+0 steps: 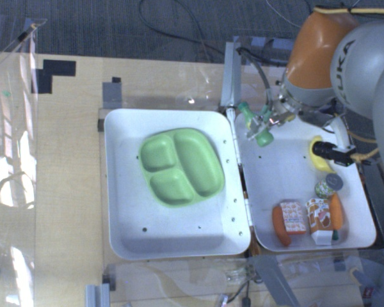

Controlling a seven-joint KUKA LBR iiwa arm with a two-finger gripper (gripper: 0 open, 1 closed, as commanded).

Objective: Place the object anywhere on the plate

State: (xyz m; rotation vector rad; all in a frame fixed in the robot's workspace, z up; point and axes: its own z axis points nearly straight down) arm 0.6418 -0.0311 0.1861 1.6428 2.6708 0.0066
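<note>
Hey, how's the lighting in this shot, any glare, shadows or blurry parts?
In the camera view, light is bright and even; the left shallow white bin looks nearly washed out around the green three-compartment plastic plate, reflections streak the clear panel at left, the end effector looks slightly soft, and shadows are faint.

green plate [181,166] unobstructed, right bin [288,178] cluttered

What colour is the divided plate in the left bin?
Light green, plain; the plate shows clearly in the camera view.
</note>
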